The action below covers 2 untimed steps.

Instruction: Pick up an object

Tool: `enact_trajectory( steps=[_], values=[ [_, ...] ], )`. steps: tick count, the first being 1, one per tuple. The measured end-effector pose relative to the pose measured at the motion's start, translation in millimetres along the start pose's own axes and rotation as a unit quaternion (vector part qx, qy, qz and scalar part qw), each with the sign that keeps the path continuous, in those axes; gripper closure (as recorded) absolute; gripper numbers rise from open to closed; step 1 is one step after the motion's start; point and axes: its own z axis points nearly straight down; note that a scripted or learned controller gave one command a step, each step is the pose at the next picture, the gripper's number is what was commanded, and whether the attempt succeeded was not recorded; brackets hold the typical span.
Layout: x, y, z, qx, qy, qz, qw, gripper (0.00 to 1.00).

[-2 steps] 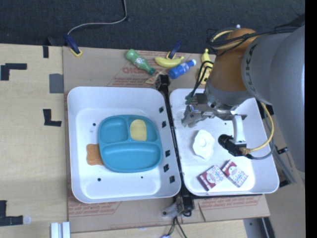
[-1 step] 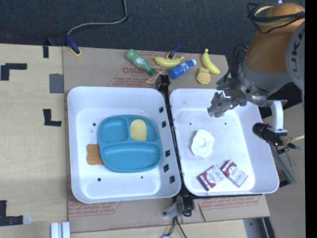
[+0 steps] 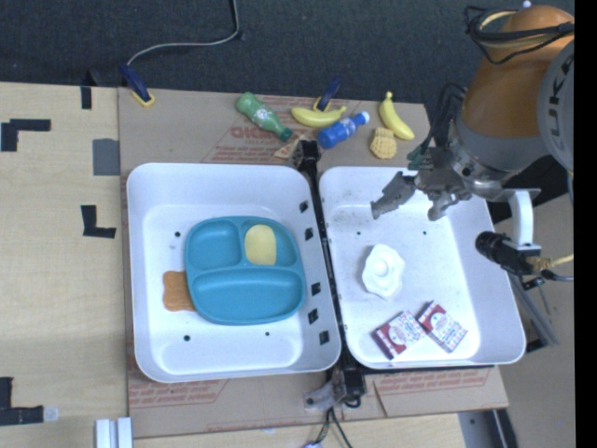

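My gripper [image 3: 411, 203] hangs over the back of the right bin [image 3: 504, 339], its two dark fingers spread apart with nothing between them. Below it, near the bin's middle, lies a white lumpy object [image 3: 382, 270]. Two red-and-white packets [image 3: 420, 328] lie near the bin's front. In the left bin [image 3: 149, 250] a blue divided plate [image 3: 244, 271] carries a yellow piece [image 3: 261, 245], and an orange-brown piece [image 3: 174, 290] pokes out from under the plate's left edge.
Behind the bins on the cardboard lie a green bottle [image 3: 262, 116], a banana [image 3: 318, 116], a blue bottle [image 3: 341, 130], a second banana [image 3: 396, 118] and a small yellow corn piece [image 3: 381, 143]. The arm's orange band [image 3: 513, 63] rises at the right.
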Motion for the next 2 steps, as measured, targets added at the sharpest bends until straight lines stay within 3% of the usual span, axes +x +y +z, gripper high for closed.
enact_trajectory(
  steps=[1,2],
  values=[
    [-17.0,14.3,41.6,0.002,0.0,0.001,1.0,0.0],
    [-30.2,40.3,187.2,0.004,0.001,0.0,1.0,0.0]
  ],
)
